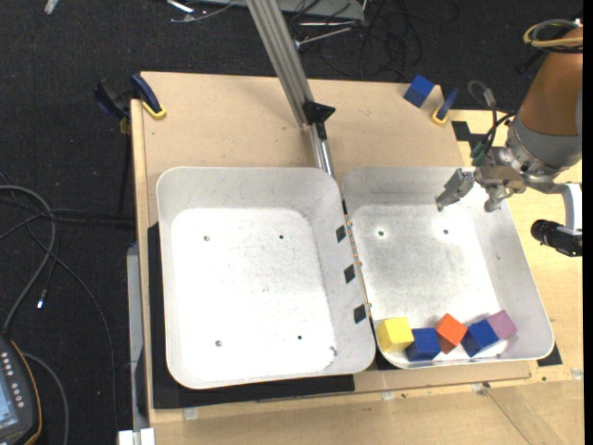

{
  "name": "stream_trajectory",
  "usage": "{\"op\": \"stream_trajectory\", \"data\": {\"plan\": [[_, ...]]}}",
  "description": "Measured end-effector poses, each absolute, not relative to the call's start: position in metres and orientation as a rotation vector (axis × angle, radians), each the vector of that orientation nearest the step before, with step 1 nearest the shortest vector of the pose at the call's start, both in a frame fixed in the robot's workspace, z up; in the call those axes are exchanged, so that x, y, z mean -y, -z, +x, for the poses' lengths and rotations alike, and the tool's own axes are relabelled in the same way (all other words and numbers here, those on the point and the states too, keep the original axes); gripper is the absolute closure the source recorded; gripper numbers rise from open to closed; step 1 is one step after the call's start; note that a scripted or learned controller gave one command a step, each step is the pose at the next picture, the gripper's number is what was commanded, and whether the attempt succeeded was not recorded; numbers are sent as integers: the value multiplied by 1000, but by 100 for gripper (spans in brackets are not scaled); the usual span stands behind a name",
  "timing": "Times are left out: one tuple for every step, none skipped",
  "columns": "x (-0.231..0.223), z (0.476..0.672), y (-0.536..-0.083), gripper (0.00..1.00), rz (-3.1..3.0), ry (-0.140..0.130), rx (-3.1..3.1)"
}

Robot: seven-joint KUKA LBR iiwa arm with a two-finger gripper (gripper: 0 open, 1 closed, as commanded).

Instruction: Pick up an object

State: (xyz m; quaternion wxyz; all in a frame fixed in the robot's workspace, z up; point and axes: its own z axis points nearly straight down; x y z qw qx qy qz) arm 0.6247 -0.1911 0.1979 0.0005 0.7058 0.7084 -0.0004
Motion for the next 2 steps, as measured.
{"op": "stream_trajectory", "data": {"plan": [[128,583,-163,0,2218,1,-2233],[182,604,-196,0,2221,-2,-2212]]}}
